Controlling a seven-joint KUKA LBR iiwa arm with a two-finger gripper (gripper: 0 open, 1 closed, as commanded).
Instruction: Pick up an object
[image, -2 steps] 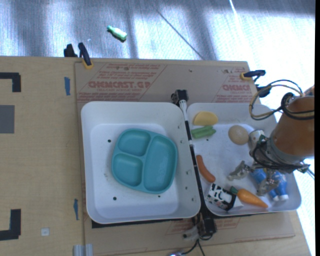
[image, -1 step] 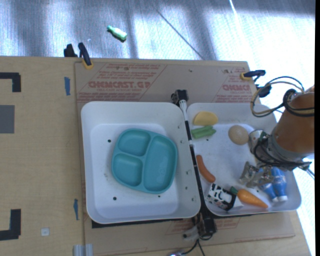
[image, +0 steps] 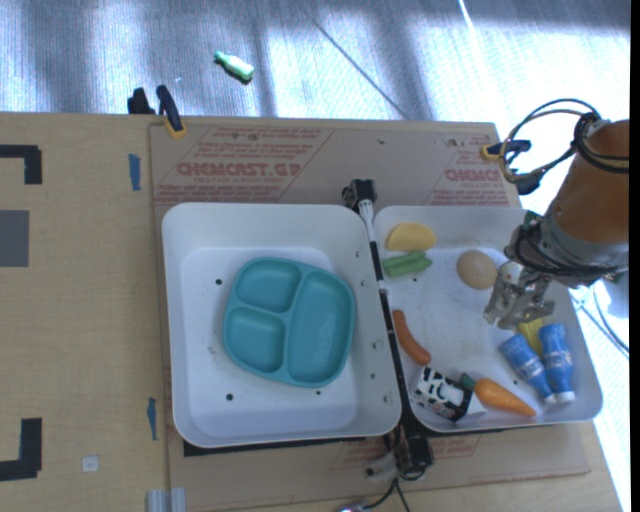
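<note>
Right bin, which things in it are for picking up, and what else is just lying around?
For the job: gripper, egg, two blue bottles, carrot, sausage, toy cow.
Lying about: teal plate, clamps, cardboard sheet.

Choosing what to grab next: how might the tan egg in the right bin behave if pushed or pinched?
The egg looks smooth and rounded, so it would probably roll when nudged. Its curved sides might slip from the gripper. It lies apart from its neighbours, so it could wander.

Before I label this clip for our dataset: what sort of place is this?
Probably a robot grasping test bench: two white bins on cardboard, toy food such as a carrot, a teal divided plate, and the arm's end effector over the right bin.
</note>
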